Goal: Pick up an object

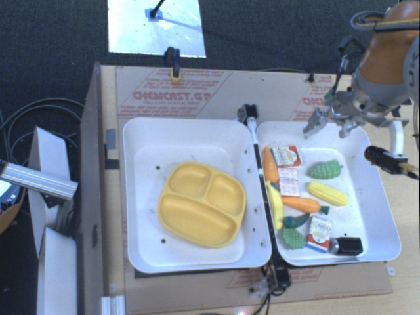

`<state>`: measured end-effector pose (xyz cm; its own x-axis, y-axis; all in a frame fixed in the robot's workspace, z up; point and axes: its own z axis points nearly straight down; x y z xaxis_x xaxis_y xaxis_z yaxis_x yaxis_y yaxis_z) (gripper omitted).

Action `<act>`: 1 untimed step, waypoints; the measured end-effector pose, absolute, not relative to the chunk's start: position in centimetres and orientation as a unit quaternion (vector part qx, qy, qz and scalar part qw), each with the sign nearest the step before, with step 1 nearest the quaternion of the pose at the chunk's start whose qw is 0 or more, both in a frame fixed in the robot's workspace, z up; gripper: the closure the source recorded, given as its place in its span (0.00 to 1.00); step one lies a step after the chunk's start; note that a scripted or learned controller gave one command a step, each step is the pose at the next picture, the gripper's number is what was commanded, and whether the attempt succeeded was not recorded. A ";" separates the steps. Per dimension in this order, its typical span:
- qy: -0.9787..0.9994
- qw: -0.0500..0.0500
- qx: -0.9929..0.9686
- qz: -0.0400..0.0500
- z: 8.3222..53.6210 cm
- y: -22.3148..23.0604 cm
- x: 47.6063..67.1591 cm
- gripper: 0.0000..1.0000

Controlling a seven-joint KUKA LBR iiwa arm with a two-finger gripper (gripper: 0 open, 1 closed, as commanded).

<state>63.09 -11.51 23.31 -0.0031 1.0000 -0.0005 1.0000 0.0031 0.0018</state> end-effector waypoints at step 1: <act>0.707 -0.004 0.707 -0.002 11.0 -10.6 59.6 0.00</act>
